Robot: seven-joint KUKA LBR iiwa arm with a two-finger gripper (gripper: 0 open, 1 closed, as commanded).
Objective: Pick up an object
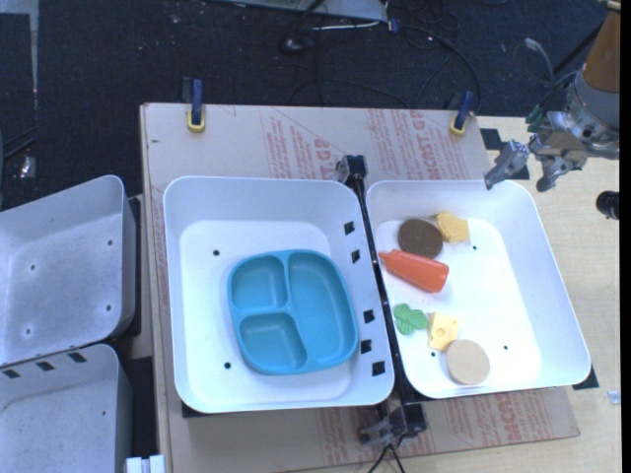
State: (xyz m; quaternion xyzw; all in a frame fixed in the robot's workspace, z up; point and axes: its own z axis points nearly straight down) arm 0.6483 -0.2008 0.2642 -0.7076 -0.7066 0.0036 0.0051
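bins point(197, 215): I see both plain white
tray point(292, 310): light blue all over
carrot point(415, 270): orange-red
patty point(420, 236): dark brown disc
cookie point(467, 362): pale tan round
cheese point(443, 330): yellow wedge
yellow piece point(453, 227): I read it as golden yellow
green piece point(409, 317): bright green
bench point(266, 141): tan board with red printed lettering
clamps point(196, 106): yellow and blue
arm point(601, 62): grey, with an orange band
floor point(89, 57): black, speckled
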